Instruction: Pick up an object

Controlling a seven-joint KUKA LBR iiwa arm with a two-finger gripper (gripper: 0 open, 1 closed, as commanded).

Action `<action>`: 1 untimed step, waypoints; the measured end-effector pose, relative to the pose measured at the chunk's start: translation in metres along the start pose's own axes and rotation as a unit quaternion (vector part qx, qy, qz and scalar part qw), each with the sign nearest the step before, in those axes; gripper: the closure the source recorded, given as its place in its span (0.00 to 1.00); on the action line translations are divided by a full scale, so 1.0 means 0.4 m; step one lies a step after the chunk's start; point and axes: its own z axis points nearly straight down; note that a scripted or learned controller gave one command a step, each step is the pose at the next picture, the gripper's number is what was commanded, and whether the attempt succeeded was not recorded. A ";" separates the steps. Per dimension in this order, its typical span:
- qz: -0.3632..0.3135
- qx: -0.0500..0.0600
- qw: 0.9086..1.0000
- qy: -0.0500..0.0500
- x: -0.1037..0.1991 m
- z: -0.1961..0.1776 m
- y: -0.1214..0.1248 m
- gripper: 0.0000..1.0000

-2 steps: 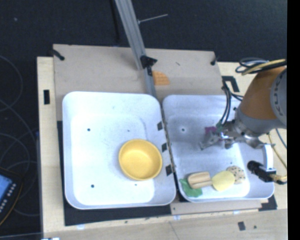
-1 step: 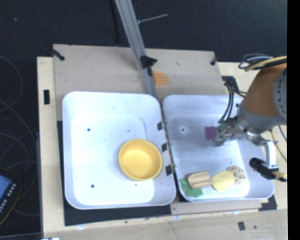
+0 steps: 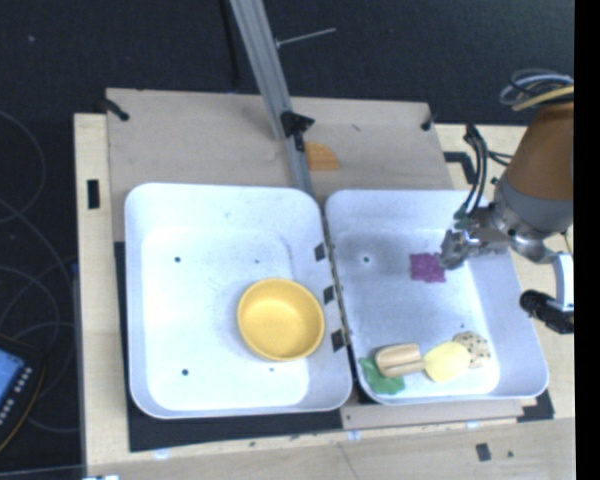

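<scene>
A small purple object [image 3: 427,267] lies in the middle of the right bin [image 3: 380,218]. My gripper [image 3: 456,247] hovers just to its right, at the end of the grey arm coming in from the right edge. Along the right bin's front wall lie a tan wooden cylinder [image 3: 397,358], a green piece [image 3: 377,374] partly under it, a yellow lemon-like object [image 3: 444,362] and a speckled beige object [image 3: 472,346]. A yellow bowl [image 3: 279,319] sits in the left bin [image 3: 180,228], near its front right.
A slanted metal pole [image 3: 268,68] rises behind the bins, with an orange tag [image 3: 322,157] near its base. Cables hang at the arm's right side. A handheld screen [image 3: 0,383] lies off the bench at lower left.
</scene>
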 end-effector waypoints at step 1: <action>0.000 0.000 1.000 0.000 -0.004 -0.136 0.006 1.00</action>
